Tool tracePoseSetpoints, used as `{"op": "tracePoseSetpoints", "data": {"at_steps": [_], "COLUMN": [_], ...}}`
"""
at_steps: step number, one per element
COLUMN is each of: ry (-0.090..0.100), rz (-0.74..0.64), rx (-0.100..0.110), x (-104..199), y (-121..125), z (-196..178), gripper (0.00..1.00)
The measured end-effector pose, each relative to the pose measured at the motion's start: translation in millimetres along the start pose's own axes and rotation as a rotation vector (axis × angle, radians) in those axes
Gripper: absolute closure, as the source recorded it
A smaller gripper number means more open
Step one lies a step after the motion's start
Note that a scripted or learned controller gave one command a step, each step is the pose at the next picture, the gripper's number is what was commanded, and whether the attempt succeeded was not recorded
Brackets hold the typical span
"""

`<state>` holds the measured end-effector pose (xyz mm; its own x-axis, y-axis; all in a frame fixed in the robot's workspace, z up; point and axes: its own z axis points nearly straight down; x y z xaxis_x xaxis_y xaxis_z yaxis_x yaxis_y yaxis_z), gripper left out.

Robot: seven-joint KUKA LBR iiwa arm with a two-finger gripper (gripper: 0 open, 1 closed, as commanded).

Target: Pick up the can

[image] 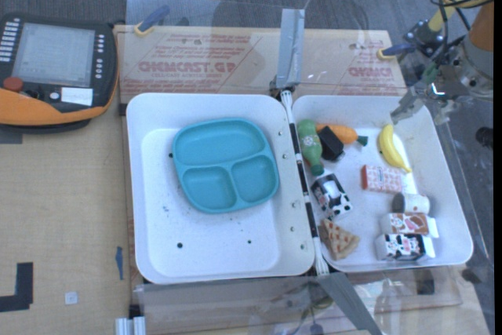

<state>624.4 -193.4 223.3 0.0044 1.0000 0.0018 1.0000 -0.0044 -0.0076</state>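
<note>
Down in the near right corner of the right bin (459, 192) lies what we take for the can (409, 224), a small cylinder with a red and white label. It's on its side, long axis running roughly left to right across the view. Touching it on the near side is a cow-patterned carton (403, 247), and a small grey and white piece (411, 204) sits just beside it on the far side, so it's a tight little cluster. Further up the bin we have a red and white box (381, 179), then a banana (393, 147) near the far wall. Over by the divider there's a green bottle (311, 145), a carrot (342, 132), another cow-patterned object (332, 195) and a pizza slice (339, 239). The left bin (149, 247) carries a teal divided plate (226, 165).

Now the pincer (421, 101): it hovers at the far right corner of the right bin, just beyond the banana. We can't tell how wide it's set from this angle, and we see nothing in its grasp. The can lies well apart from it, straight toward the near edge of the bench. By our reckoning the arm has to travel along the bin's right side and close across the can's short width, between the crowding neighbours.
</note>
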Motion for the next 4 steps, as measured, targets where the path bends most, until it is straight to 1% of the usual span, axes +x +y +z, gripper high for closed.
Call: {"op": "tracePoseSetpoints", "data": {"at_steps": [1,2,3,4], "ry": [-0.001,0.025,0.005,0.019], "rz": [-0.029,0.232,0.239,0.229], "rx": [-0.008,-0.023,-0.028,-0.023], "x": [-0.7,-13.3,-22.4,-13.2], "y": [-68.5,-83.8,-85.4,-83.3], "z": [122.9,130.4,121.3,121.8], "gripper": [0.00,0.00,1.00,0.00]}}
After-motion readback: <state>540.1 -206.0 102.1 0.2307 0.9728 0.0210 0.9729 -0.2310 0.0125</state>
